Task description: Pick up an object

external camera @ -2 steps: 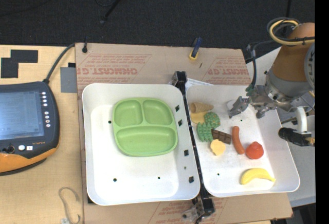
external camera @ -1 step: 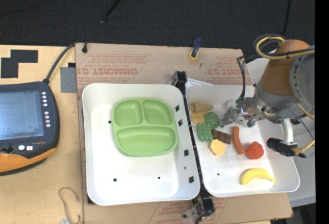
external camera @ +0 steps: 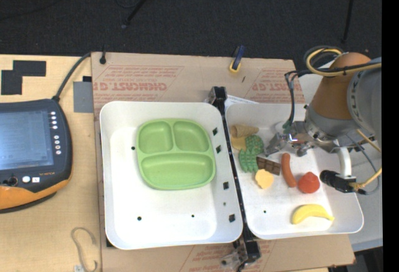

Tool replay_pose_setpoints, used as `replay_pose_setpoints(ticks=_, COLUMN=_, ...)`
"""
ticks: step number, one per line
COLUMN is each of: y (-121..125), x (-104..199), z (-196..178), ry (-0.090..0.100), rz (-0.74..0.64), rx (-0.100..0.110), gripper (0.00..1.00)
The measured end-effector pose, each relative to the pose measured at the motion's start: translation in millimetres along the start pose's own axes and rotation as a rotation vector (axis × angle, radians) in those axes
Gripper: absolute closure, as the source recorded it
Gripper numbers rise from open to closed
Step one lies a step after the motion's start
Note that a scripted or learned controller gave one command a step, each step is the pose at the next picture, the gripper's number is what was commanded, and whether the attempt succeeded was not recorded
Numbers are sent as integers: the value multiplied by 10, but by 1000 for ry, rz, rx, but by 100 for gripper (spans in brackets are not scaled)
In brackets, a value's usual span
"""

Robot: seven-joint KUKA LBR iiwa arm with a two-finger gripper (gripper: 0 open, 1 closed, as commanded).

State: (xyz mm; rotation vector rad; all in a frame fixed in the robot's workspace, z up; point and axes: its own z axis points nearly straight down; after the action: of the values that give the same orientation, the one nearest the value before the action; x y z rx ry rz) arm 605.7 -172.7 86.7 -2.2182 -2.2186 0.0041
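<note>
Two shallow white bins side by side on the cardboard-covered surface. In the left bin: one green divided plate with three compartments, lying flat toward the upper middle, nothing in its compartments. In the right bin: a cluster of toy foods, one of each. One yellow banana near the lower right corner, apart from the rest. One red tomato just above the banana. One orange-red sausage lying lengthwise just left of the tomato. One yellow wedge left of the sausage, touching one brown chocolate piece above it. One green bumpy vegetable toward the bin's left wall, with one tan pastry-like piece above it.

Gripper down inside the right bin near its upper middle, just above the sausage's upper end and right of the green vegetable. Cannot tell how the fingers stand: too small and cluttered with cables to judge, and nothing visibly between them. Grey arm with orange band reaching in from the right over the bin's upper right part.

Beyond the bins: one teach pendant with a screen at the far left, one blue-and-yellow clamp at the cardboard's top edge.
</note>
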Motion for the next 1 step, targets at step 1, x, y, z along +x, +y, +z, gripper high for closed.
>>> replay_pose_setpoints(ticks=1, y=-2, x=-11, z=-109, ry=0, rz=3, rx=1, gripper=100)
